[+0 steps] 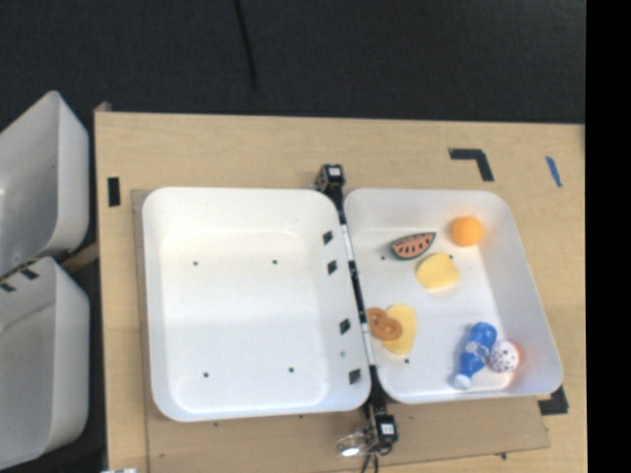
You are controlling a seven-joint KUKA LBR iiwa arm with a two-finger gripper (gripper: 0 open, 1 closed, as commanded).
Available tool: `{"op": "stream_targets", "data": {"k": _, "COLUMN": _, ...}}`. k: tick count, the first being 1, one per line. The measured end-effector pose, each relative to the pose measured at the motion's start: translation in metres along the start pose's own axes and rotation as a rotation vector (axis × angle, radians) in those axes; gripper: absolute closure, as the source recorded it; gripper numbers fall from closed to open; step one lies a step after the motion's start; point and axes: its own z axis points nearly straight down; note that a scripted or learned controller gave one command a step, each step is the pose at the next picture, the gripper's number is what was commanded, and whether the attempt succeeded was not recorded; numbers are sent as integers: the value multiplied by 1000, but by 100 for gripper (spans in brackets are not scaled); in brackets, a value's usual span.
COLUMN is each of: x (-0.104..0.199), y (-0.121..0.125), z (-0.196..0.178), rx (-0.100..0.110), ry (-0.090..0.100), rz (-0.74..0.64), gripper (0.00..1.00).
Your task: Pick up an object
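Note:
The right bin holds several small toys. An orange ball lies near its far right corner. A watermelon slice rests left of the ball. A yellow lump sits just below them. A brown ring leans on a yellow heart shape by the bin's left wall. A blue bottle-shaped toy and a white ball with red dots lie at the near right corner.
The left bin sits beside the right one, joined by a black clip strip. Two white containers stand off the bench at the left. Black and blue tape marks dot the wooden bench.

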Motion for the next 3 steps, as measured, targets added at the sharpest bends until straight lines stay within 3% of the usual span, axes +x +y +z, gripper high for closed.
{"op": "stream_targets", "data": {"k": 1, "x": -20, "y": 12, "z": -92, "rx": 7, "ry": 2, "rz": 2, "gripper": 100}}
{"op": "stream_targets", "data": {"k": 2, "x": -19, "y": 12, "z": -86, "rx": 19, "ry": 7, "rz": 2, "gripper": 0}}
{"op": "stream_targets", "data": {"k": 3, "x": -20, "y": 12, "z": -98, "rx": 15, "ry": 3, "rz": -1, "gripper": 100}}
